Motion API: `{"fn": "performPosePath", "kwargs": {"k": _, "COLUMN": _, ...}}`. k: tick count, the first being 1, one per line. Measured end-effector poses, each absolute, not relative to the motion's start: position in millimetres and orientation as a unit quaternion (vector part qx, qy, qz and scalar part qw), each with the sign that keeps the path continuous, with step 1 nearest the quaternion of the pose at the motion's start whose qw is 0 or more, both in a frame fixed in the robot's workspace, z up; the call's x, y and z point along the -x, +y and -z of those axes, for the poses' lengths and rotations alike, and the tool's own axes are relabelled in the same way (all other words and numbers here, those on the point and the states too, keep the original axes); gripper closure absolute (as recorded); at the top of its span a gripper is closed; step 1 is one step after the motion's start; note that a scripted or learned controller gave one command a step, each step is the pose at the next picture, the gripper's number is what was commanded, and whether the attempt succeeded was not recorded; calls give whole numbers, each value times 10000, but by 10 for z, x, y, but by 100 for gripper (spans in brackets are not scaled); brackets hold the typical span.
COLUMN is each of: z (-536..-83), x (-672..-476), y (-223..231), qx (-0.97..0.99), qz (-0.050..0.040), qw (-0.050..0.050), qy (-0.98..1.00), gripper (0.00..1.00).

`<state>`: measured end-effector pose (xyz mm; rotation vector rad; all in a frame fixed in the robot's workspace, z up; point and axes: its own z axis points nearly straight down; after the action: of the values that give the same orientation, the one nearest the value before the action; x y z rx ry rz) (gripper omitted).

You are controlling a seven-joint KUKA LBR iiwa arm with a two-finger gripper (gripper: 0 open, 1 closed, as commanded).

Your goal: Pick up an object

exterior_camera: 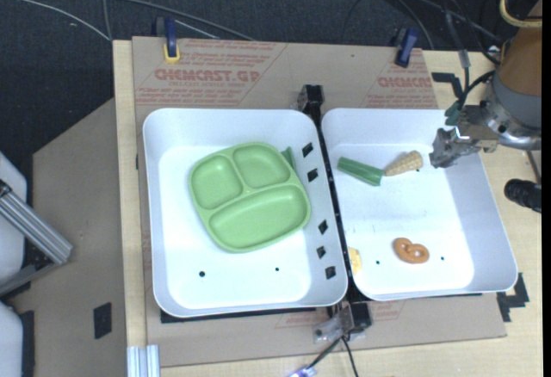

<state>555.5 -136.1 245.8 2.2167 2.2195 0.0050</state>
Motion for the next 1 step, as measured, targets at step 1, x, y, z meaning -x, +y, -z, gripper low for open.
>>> {"fn": "performPosePath", "kwargs": {"k": 1, "z": -2430, "x": -5590, "y": -853, "qx": -7051, "qz": -5, "qw": -14, "qy": 7091, "gripper": 100}}
